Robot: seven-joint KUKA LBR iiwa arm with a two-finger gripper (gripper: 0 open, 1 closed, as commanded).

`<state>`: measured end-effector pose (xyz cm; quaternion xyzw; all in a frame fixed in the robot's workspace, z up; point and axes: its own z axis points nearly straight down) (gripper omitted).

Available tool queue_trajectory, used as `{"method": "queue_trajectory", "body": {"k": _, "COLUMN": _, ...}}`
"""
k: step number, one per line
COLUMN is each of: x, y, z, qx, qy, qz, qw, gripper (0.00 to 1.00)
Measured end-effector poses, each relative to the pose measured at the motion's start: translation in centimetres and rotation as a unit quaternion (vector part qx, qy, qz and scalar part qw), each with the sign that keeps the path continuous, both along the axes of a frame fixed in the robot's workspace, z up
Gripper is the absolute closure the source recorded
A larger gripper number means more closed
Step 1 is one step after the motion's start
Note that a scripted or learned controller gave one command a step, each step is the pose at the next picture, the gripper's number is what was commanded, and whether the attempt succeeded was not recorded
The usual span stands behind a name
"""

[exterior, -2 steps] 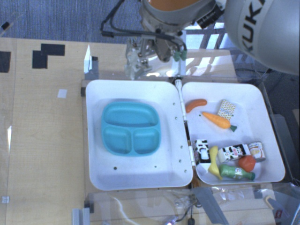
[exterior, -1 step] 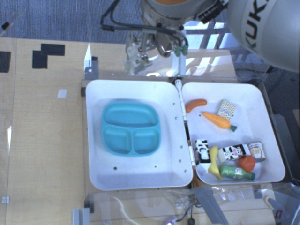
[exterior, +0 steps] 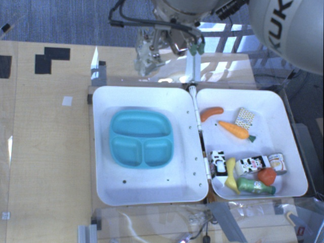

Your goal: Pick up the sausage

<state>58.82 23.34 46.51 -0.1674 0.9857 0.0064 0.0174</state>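
Observation:
The sausage (exterior: pixel 211 113), a short orange-brown link, lies at the back left of the right bin (exterior: pixel 283 110), close to the divider between the bins. My gripper (exterior: pixel 148 54) hangs high beyond the back edge of the left bin (exterior: pixel 106 186), well to the left of and behind the sausage. Nothing shows in it. The grey arm with its orange band comes in from the top right.
A blue divided tray (exterior: pixel 141 138) sits in the left bin. In the right bin lie a carrot (exterior: pixel 235 130) and a small patterned box (exterior: pixel 245 118) beside the sausage. At the front are a banana (exterior: pixel 230 175), milk cartons (exterior: pixel 253 164), a green bottle (exterior: pixel 255 187), a tomato (exterior: pixel 267 176) and a can (exterior: pixel 277 163).

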Motion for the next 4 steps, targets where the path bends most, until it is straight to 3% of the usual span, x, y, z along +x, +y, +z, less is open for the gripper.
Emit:
{"method": "queue_trajectory", "body": {"k": 1, "x": -3.6, "y": 0.2, "z": -2.8, "qx": -0.0085, "qy": 0.010, "qz": 0.094, "qw": 0.9955, "gripper": 1.00}}
{"method": "queue_trajectory", "body": {"k": 2, "x": 1.5, "y": 0.2, "z": -2.8, "qx": -0.0093, "qy": 0.009, "qz": 0.152, "qw": 0.9883, "gripper": 1.00}}
{"method": "queue_trajectory", "body": {"k": 3, "x": -5.0, "y": 0.3, "z": -2.7, "qx": -0.0111, "qy": 0.007, "qz": 0.244, "qw": 0.9697, "gripper": 1.00}}
{"method": "queue_trajectory", "body": {"k": 4, "x": 2.3, "y": -0.9, "z": -2.7, "qx": -0.0124, "qy": 0.006, "qz": 0.323, "qw": 0.9463, "gripper": 1.00}}
